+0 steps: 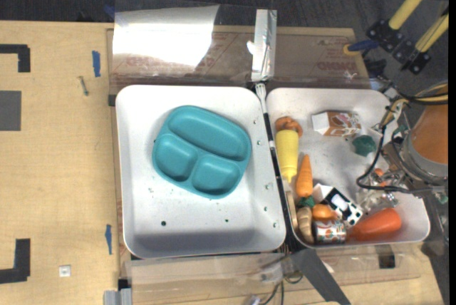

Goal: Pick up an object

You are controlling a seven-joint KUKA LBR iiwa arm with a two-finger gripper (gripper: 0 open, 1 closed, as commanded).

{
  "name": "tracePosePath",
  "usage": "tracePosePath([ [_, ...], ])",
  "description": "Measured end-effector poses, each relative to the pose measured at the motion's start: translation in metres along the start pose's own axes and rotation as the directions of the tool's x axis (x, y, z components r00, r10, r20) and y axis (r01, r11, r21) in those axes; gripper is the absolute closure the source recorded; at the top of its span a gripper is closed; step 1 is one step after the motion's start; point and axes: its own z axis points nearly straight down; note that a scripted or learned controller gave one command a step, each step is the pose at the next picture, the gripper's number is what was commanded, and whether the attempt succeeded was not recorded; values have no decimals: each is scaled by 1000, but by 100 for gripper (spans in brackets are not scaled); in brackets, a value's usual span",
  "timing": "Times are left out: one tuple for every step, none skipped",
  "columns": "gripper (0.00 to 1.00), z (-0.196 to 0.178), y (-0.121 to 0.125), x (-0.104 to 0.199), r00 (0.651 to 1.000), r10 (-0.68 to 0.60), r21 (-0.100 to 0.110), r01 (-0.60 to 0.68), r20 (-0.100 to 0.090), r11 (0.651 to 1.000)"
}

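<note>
On the tabletop (57,154): two shallow white bins sat side by side, the left bin (142,218) and the right bin (370,98) touching along their inner walls.
Left bin contents: a teal divided tray (202,150) lay near the middle, with three compartments, turned at a slant.
Right bin, left wall: a yellow bottle-shaped toy (288,152) with an orange-brown top lay lengthwise beside the wall; a small orange carrot (305,177) lay just beside its lower end.
Right bin, upper part: a white and brown packet (336,122) lay near the top wall; a small teal object (365,145) lay to its right.
Right bin, lower corner: a large orange-red carrot-like piece (376,224) lay along the bottom wall, next to a black and white block (343,205) and a small printed can (329,231); more small items were crowded against them, too jumbled to name.
Arm: the grey arm with its orange band (431,138) stood over the right bin's right side, cables hanging below it.
Gripper (381,181): it was above the right bin, near the large orange-red piece.
Fingers: hidden among cables and blur; I could not tell whether they were open or closed, and nothing was seen between them.
</note>
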Motion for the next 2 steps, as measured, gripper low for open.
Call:
tracePosePath([
  [100,-165,-17,-55,995,100,-7,-100,-14,995],
  [100,-179,-95,-140,1000,14,-17,-15,-21,1000],
])
